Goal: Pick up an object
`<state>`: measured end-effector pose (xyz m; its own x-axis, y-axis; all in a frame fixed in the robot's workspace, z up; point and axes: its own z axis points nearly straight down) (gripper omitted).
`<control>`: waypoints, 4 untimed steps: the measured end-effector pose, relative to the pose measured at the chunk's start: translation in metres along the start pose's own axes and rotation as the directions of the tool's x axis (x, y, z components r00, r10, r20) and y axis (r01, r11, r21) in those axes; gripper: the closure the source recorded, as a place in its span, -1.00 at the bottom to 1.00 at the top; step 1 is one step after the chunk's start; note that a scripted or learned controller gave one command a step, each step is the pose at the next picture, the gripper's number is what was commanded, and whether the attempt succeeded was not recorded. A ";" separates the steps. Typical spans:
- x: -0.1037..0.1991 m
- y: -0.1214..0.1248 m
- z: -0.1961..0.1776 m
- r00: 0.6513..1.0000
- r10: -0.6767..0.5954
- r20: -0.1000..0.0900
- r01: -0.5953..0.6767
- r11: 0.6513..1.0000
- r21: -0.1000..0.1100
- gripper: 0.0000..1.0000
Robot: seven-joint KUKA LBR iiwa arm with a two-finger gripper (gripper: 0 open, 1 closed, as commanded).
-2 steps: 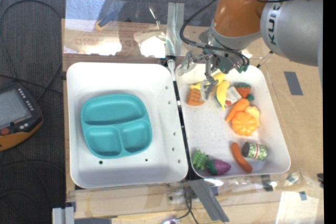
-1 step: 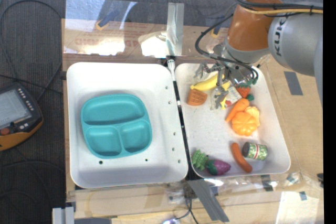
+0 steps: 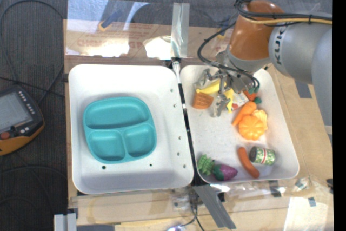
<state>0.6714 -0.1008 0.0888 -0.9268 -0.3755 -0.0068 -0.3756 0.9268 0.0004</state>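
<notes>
Over the right bin [image 3: 281,132], gripper [image 3: 220,96] sits low among toys [image 3: 208,93]; grip state unclear, nothing visibly lifted yet.

Take the divided tray [image 3: 119,129] as the marker: it lies in the left bin [image 3: 81,84], roughly in the middle. Right of it, past the shared rim, sits the right bin [image 3: 286,138]. In that bin, nearest the tray's lower corner, the broccoli [image 3: 205,164] and eggplant [image 3: 225,172] lie touching. Farther right are the sausage [image 3: 248,162] and the can [image 3: 263,156], side by side. Behind those lies the pumpkin [image 3: 252,124], and the gripper [image 3: 221,96] hangs over the bin's back part.
</notes>
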 end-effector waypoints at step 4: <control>0.004 -0.001 -0.008 0.943 0.332 -0.008 -0.332 0.943 0.002 -1.00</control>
<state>0.6685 -0.1031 0.0965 -0.9989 -0.0466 0.0020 -0.0466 0.9989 0.0003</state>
